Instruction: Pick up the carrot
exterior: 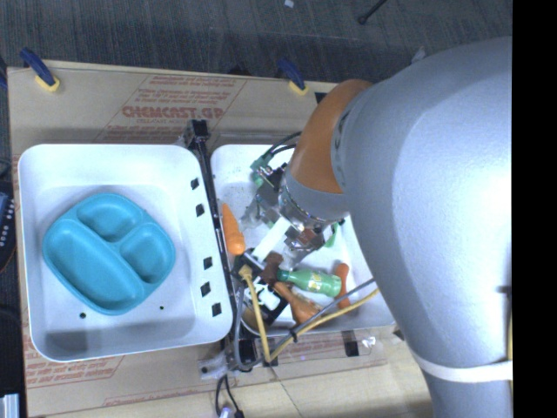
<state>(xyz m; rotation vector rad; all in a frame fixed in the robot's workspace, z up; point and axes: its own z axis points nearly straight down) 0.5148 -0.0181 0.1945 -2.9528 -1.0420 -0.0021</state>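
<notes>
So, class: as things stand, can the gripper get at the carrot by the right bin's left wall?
Probably yes: the carrot lies uncovered on top, and the gripper hangs just beside it, though the bin wall crowds one side.

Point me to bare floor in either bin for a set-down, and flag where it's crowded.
Free: left bin floor around the blue divided plate, mainly the front strip and far corners. In the right bin, a small bare patch at the far left corner, beyond the carrot. Crowded: the right bin's near half, where the green bottle and other items pile under the arm.

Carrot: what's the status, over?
Gripper low over right bin. Carrot lies free by the bin's left wall. Green bottle and clutter nearby.
</notes>
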